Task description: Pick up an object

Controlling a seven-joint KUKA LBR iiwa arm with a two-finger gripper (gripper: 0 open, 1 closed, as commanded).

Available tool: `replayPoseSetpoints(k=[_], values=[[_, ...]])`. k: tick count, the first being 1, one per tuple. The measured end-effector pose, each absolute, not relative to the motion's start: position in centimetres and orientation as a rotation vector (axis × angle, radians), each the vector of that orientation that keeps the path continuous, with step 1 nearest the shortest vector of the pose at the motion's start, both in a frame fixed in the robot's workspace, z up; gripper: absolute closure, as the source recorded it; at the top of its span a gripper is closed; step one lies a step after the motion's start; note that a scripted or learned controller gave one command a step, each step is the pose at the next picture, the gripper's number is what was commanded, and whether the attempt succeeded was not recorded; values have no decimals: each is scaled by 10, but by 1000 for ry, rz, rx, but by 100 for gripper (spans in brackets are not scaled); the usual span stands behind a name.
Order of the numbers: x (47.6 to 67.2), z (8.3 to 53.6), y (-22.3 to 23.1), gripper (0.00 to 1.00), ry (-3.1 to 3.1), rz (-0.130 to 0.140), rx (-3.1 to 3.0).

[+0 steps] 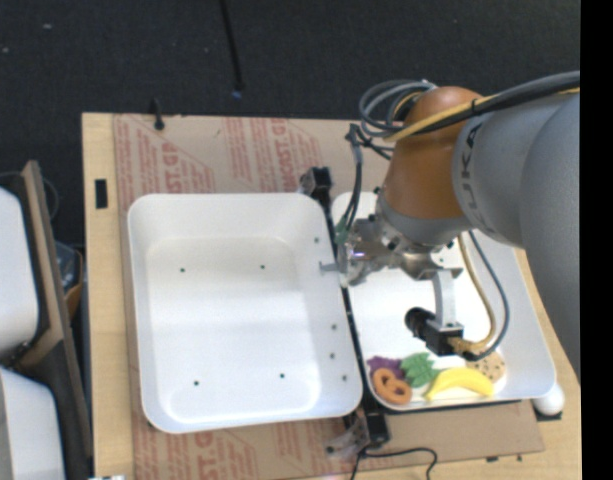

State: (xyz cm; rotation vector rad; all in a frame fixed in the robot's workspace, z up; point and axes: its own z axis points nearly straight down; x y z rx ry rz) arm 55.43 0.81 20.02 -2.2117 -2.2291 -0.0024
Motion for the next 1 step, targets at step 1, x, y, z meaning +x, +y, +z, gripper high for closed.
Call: replayPoseSetpoints(k=[1], values=[[489, 324, -84, 100, -2220, -13, -2237]])
